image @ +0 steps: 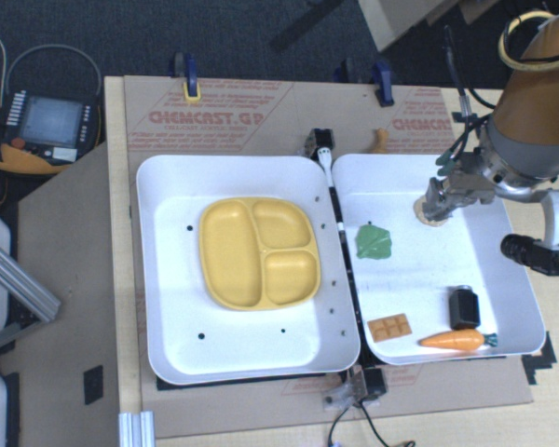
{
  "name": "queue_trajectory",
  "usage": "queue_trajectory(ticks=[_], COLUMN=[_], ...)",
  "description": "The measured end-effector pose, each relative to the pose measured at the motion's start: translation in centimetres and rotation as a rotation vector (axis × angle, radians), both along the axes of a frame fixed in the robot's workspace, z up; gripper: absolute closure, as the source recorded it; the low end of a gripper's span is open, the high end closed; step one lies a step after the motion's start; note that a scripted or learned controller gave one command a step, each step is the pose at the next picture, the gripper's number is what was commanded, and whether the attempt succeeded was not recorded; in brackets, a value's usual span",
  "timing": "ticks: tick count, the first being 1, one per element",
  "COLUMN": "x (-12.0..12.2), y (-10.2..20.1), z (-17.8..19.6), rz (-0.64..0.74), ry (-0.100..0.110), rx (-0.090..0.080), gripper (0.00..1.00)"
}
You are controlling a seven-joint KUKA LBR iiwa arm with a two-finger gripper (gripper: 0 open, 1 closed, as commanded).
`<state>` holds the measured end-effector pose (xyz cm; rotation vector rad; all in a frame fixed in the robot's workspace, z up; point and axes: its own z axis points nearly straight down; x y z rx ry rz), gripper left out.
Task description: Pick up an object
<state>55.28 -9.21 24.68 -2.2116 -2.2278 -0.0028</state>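
The brown board under the bins has red print: "CHEMCAST GP" can be read behind the left bin, and the same words show partly, upside-down, behind the right bin. Two blue clamps hold the board at its far edge. No other writing is readable; the handheld pendant w/ screen at far left is too small to read.

The left bin holds a yellow divided plate, 3 compartments, lying flat approx. in the middle.

The right bin holds 4 things: a green leaf-like piece near the wall between the bins, a brown waffle-like cracker at the front edge, an orange carrot lying on its side beside it, and a small black block just behind the carrot.

The gripper hangs over the far part of the right bin, well apart from all 4 things. Nothing is seen between its fingers; if they stand wide or narrow, I cannot tell.
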Motion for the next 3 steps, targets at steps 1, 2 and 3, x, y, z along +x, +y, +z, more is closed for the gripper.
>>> queue_trajectory(ticks=[1,2,3], x=[1.7,2.5,3.6], y=[5.0,10.5,14.9], z=[-1.2,-0.4,-1.6], rz=[-0.001,-0.001,-0.002], ry=[0.0,-0.004,-0.003], rx=[-0.001,-0.002,-0.002], gripper=[1.0,1.0,1.0])
